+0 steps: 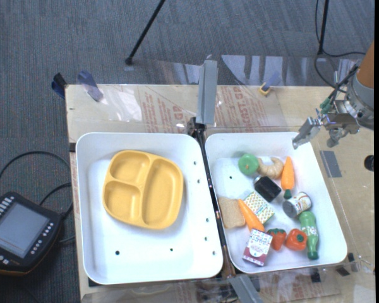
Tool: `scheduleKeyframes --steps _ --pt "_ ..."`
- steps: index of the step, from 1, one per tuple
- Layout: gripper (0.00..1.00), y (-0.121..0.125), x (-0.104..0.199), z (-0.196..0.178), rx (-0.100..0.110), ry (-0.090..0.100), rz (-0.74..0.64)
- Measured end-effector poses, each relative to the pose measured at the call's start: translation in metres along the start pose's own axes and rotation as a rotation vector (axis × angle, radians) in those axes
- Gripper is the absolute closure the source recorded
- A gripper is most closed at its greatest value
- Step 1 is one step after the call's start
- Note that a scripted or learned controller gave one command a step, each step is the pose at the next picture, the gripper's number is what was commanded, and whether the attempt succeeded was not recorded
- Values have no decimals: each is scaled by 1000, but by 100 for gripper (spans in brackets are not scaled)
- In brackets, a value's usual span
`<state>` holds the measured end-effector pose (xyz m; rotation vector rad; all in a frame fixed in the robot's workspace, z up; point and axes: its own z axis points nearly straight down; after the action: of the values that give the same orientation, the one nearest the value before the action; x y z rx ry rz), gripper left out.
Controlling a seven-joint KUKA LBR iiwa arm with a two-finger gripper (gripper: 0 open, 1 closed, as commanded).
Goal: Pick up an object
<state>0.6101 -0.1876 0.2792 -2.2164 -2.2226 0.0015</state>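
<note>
Nearest the lens, along the bottom edge, the bench's front hardware is cut off and hard to read. Left of the bench a handheld pendant (16, 232) lies on the carpet, its left side clipped by the border. On the bench, the left bin (88, 163) holds a yellow divided plate (143, 189). The right bin (331, 232) holds a crowd of small toys: a cracker (230, 212), a green ball (248, 164), a black block (266, 187), a carrot (288, 173), a small can (298, 203), a green bottle (310, 232) and a juice carton (258, 247); several overlap, so their full shapes are partly hidden. At the right edge the arm is mostly out of frame, and the gripper (320, 130) hangs over the right bin's far right corner with its two fingers spread and nothing between them; the toys lie below and to its left, nearer the camera, well apart from it
</note>
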Motion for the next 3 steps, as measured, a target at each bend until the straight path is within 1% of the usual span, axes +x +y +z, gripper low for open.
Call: scheduleKeyframes --steps 1,2,3 --pt "0 1 -22 141 14 4 -5" --pt "0 3 -22 185 -15 -5 -196" --pt "100 2 -23 177 -13 -3 -192"
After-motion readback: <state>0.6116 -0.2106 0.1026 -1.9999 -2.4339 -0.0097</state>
